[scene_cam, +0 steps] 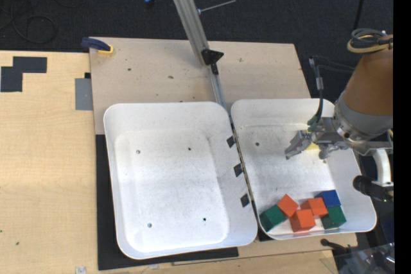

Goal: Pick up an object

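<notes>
My gripper (311, 147) hangs over the upper middle of the right bin (270, 119), its two grey fingers (295, 148) spread apart, so it is open. A small pale yellowish patch shows between the fingers; I cannot tell what it is. Several blocks lie clustered in the right bin's near corner: an orange block (288, 205), a green block (273, 217), two more orange blocks (303, 220), a blue block (330, 198) and another green block (334, 219). The gripper is well above this cluster in the view and touches none of the blocks.
The left bin (128, 131) sits beside the right one, with black clips (237, 169) along their shared edge. A slanted aluminium bar (189, 9) rises behind the bins. The arm's orange band (371, 83) is at the right edge.
</notes>
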Available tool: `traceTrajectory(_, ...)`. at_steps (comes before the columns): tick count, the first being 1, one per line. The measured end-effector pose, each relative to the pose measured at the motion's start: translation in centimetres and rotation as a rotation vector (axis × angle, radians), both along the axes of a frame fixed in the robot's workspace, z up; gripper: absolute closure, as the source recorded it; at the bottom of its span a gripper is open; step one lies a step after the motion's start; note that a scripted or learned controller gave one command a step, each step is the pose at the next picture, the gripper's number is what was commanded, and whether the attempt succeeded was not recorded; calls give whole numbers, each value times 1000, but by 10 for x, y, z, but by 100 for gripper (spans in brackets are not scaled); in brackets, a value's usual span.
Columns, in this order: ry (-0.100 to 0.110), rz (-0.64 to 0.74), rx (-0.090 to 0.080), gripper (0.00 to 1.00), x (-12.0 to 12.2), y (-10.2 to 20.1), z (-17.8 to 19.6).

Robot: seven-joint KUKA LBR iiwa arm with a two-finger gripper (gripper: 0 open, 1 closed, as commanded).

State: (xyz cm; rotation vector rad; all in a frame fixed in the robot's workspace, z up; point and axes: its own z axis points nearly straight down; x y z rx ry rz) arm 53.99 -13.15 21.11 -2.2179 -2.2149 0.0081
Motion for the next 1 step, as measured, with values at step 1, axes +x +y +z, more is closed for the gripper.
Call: traceTrajectory(1,2,1,1,0,-10,0,-61)
